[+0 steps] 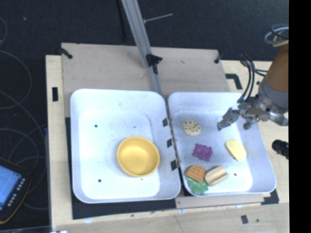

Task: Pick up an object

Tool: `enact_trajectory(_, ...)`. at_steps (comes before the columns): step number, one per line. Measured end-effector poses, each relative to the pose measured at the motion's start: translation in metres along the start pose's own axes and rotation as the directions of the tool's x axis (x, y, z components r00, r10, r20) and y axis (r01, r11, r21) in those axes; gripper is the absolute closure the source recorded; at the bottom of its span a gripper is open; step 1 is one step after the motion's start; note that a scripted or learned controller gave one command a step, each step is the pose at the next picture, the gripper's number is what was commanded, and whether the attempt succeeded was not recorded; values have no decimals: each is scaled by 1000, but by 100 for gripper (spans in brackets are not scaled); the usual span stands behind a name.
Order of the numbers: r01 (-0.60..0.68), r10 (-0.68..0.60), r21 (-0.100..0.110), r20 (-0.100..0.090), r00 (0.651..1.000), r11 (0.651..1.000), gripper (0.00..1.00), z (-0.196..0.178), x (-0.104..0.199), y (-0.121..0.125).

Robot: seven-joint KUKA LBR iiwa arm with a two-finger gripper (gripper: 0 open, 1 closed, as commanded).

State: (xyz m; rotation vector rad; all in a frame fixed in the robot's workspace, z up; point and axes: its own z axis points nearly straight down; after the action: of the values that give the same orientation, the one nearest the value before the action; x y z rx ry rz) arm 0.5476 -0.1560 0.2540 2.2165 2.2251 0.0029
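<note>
Jaws spread, nothing between them; gripper (236, 121) hangs over right bin (257, 178), upper part. Below it: cookie (192, 127), purple piece (202, 152), yellow wedge (236, 150). Yellow bowl (138, 156) in left bin (85, 130).

Glossy yellow plastic bowl (138, 156) – smooth white plastic bins (85, 130) – on a matt pale wooden bench (107, 67)

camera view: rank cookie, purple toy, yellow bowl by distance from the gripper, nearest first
From the gripper, above the right bin's upper right part:
1. Cookie: right bin, to the gripper's left in the picture.
2. Purple toy: middle of the right bin, lower left of the gripper. Only slightly farther than the cookie.
3. Yellow bowl: left bin, clearly farthest.
</note>
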Motion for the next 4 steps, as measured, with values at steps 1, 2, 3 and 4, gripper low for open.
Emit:
enact_trajectory(1, -1, 1, -1, 0, 1000, 1000, 0, 0, 0, 0)
enact_trajectory(2, -5, 5, 5, 3, 1000, 1000, 0, 47, -11, -1)
enact_trajectory(3, -6, 6, 5, 3, 1000, 1000, 0, 90, -17, -2)
enact_trajectory(4, -5, 5, 6, 3, 1000, 1000, 0, 136, -22, -10)
